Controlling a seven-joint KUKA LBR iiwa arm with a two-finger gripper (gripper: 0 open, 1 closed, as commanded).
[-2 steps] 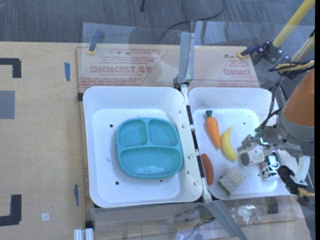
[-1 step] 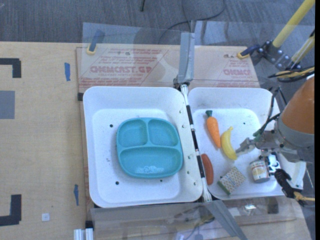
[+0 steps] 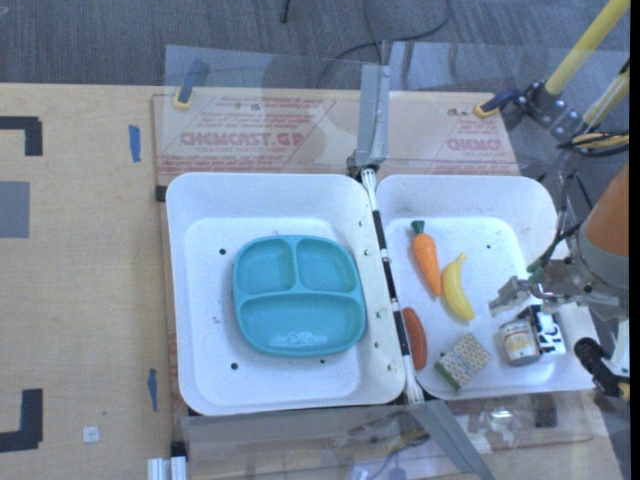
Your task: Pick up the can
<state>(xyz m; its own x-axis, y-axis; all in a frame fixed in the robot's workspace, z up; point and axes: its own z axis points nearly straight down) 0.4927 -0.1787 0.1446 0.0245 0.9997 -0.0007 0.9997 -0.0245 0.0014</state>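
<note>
The can is small, with a pale label and a light lid. It stands upright near the front right corner of the right bin. My gripper hangs just above and slightly behind the can, reaching in from the right on the grey arm with the orange band. Its body overlaps the can's right side, where a black and white part sits against it. Whether it touches the can is unclear.
The right bin also holds a carrot, a banana, a red sausage by the divider and a small speckled box left of the can. A teal divided plate lies in the left bin.
</note>
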